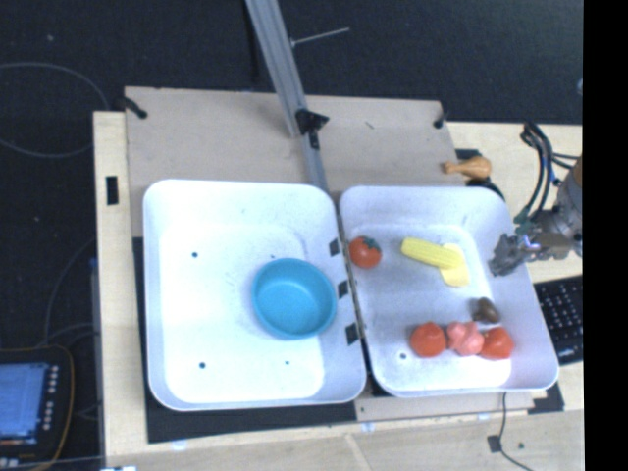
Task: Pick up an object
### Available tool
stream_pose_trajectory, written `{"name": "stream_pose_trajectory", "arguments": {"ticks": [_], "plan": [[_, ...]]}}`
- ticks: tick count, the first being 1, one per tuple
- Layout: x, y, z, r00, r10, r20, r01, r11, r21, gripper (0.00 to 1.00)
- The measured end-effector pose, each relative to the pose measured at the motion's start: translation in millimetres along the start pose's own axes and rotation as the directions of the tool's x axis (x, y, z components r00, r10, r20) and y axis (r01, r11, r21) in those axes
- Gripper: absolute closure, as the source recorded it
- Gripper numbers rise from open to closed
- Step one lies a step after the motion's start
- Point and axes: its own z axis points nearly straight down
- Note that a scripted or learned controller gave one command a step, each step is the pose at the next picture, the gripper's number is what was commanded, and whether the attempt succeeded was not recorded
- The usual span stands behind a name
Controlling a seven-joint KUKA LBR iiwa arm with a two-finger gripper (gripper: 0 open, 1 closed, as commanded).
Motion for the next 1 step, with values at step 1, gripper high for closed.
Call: {"name": "stream_pose_trajectory", "arguments": {"ticks": [1], "plan": [[58.9, 20.3, 0.3, 1.0, -0.002, 0.0, 0.002, 1.0, -0.001, 1.0]]}}
